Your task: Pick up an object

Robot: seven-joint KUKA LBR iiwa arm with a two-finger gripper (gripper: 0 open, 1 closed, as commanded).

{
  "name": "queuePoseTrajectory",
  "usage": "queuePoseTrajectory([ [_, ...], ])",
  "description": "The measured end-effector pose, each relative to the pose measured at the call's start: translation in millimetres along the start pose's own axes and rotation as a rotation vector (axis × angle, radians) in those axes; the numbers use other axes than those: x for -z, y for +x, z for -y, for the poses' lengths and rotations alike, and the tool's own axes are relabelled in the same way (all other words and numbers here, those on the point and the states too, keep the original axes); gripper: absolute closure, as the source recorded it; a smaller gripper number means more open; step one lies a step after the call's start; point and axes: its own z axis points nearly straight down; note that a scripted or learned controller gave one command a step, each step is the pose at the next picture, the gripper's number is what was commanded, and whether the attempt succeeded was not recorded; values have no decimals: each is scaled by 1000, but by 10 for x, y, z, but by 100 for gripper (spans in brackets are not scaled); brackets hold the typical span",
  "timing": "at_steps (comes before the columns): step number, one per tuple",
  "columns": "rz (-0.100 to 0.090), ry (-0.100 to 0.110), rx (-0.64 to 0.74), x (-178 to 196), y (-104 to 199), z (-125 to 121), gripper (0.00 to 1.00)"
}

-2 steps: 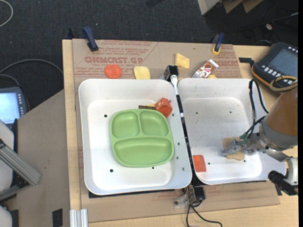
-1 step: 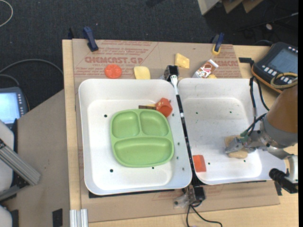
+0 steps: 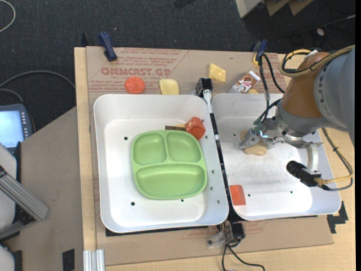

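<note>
Light is bright and even, falling from above. The two shallow white plastic bins are nearly washed out, with soft grey shadows along their inner walls. The divided lime-green plastic tray has a mild sheen. The dark carpet stays dim. Focus is slightly soft throughout, and small details look grainy.

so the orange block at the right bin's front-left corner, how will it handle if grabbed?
The small orange block looks boxy with flat faces, so it probably won't roll. It seems rigid and light. It sits against the white right bin's wall, likely crowding one finger.
</note>
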Motion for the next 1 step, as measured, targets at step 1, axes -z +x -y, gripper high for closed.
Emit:
queuePoseTrajectory([
  [1,-2,4,-2,1217,785,885,100],
])
